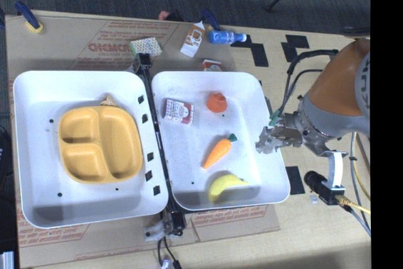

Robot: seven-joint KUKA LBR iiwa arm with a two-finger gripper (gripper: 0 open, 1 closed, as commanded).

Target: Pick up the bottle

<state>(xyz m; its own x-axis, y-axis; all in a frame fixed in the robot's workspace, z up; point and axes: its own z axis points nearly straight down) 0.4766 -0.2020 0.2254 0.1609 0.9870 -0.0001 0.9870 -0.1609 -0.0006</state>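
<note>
A: Where is the bottle (225, 38) right now?

B: It lies on its side on the bench, just beyond the far rim of the right bin (271, 189), outside both bins. It is a small blue bottle with a pale cap end pointing right, next to a little carton (192, 40).

A: And the gripper (269, 139)?

B: It sits over the right edge of the right bin, well apart from the bottle and nearer the viewer. Whether the jaws are apart or together, I cannot tell; that part is too blurred and small.

A: So how far along is the pick?

B: I'd judge it hardly begun. Nothing shows in the grasp, and the bottle rests untouched on the bench. The reach, the grasp and the lift all seem left to do.

A: What is inside the right bin?

B: A toy carrot (218, 152), a banana (225, 185), a red round piece (216, 102) and a small packet (178, 111). The left bin (25, 135) holds a yellow divided plate (99, 143).
</note>
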